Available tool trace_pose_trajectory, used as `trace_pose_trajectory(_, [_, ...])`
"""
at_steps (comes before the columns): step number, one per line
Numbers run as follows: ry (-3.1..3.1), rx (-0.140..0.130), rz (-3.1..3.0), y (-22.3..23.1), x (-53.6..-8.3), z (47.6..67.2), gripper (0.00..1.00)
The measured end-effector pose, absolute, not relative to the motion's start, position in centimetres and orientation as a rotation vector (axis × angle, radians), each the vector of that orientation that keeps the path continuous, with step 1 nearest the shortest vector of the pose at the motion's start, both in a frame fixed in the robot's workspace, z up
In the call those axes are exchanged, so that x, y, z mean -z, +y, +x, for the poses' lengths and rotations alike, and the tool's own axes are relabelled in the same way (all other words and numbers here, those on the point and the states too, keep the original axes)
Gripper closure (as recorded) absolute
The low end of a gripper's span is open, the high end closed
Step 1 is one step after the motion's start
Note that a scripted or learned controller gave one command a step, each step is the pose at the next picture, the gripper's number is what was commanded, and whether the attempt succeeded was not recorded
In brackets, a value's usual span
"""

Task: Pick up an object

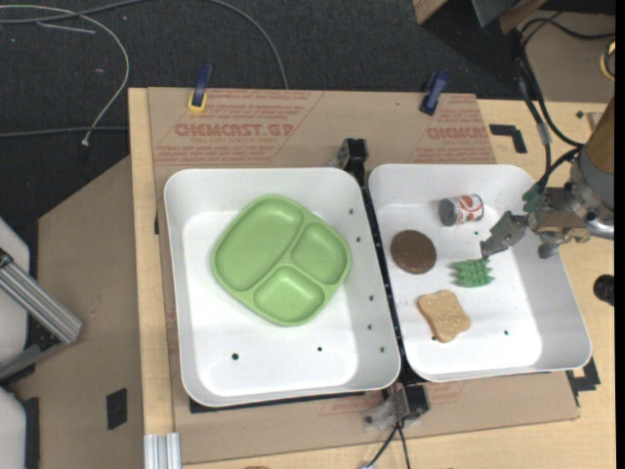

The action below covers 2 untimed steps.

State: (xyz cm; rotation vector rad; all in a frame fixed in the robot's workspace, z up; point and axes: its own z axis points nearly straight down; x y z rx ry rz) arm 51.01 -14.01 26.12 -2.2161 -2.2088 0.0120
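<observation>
one fixed camera looks down on the bench [293, 115] from above, tilted a little, so the far edge with its two blue clips [200, 84] sits toward the top of the frame and the near edge at the bottom. it stands far enough back to take in both white bins whole: the left bin [195, 360] fills the middle left, the right bin [547, 345] the middle right. dark floor with a loose cable [107, 27] runs across the top. the arm [598, 179] enters at the right edge.

Dark carpet floor [293, 18], loose cables [107, 37], cardboard-topped bench [293, 110].
</observation>
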Motion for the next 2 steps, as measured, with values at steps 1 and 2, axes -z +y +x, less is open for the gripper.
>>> trace_pose_trajectory(1, [-2.22, 0.0, -2.22, -14.0, -26.8, 51.2, 0.0])
trace_pose_trajectory(2, [-2.217, -0.004, -2.217, -13.9, -22.5, 51.3, 0.0])
